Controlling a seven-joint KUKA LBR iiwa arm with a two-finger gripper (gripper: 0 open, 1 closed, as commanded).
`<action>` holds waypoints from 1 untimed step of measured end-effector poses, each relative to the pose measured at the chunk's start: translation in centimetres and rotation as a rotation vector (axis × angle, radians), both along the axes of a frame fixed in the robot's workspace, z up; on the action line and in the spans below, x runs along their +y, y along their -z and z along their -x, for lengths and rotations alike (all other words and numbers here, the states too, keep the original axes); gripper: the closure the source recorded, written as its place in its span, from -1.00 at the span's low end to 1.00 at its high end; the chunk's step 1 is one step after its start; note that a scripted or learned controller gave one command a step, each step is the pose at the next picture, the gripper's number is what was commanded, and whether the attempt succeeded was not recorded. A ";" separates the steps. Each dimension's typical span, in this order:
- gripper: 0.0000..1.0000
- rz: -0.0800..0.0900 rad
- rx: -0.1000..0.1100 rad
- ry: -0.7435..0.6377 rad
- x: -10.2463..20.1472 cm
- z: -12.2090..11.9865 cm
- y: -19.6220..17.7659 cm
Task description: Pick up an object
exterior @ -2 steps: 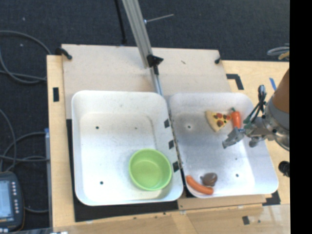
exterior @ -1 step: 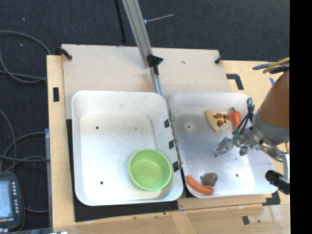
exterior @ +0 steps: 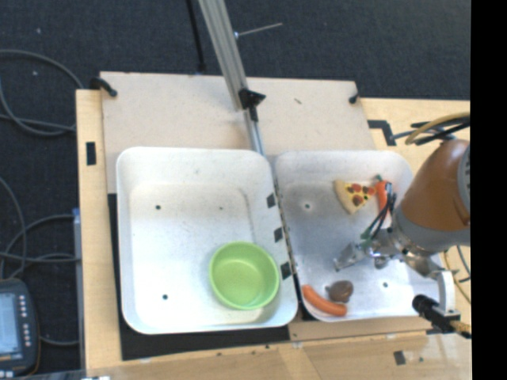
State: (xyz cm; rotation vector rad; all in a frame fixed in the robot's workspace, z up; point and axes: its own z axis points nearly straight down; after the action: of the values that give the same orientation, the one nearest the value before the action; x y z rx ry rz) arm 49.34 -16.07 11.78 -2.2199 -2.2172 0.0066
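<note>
The arm (exterior: 434, 192) reaches in from three o'clock over the right bin (exterior: 317, 172). Its end effector (exterior: 354, 253) hangs low near the bin's middle, and I cannot tell how it is set. A pizza slice (exterior: 352, 194) lies at twelve o'clock from it; a brown lump (exterior: 341, 290) and an orange sausage (exterior: 323, 301) at six. A green bowl (exterior: 244, 275) sits in the left bin (exterior: 158, 180).
</note>
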 end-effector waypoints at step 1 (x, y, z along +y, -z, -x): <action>1.00 -0.001 -0.010 0.004 0.0 -0.3 -1.4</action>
State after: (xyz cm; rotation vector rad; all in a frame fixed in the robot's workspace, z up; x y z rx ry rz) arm 49.67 -16.05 13.19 -2.2282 -2.2175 -0.0063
